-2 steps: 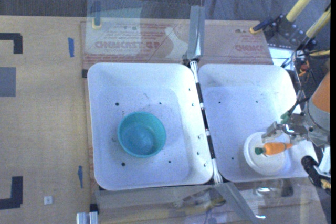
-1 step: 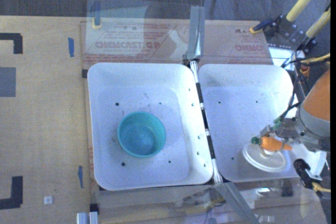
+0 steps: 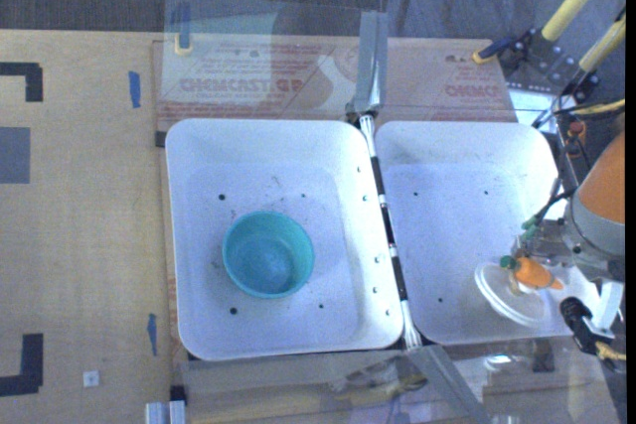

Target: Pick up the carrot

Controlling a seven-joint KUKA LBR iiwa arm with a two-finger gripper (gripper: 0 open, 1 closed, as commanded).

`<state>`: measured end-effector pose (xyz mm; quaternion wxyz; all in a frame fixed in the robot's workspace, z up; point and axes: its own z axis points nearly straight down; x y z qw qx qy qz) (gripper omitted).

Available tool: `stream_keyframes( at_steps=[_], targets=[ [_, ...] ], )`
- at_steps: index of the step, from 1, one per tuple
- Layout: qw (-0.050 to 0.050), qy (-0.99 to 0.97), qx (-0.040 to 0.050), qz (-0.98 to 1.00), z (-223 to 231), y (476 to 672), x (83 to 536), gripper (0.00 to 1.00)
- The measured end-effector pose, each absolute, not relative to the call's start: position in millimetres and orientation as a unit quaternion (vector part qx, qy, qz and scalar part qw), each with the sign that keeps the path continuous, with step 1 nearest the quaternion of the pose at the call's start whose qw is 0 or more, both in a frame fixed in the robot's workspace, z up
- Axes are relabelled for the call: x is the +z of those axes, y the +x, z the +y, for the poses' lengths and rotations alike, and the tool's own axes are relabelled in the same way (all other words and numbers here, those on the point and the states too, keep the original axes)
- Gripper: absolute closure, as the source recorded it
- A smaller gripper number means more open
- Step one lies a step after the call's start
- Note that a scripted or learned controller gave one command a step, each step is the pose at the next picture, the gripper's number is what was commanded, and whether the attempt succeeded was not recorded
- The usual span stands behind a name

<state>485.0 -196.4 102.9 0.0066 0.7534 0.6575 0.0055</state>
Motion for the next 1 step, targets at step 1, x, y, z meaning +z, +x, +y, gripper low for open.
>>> stream_keyframes(
  at_steps=[1],
  targets=[
    [0.000,0.804,-0.0005,0.595,-133.2,515.2,189.3,1.00]
  ],
)
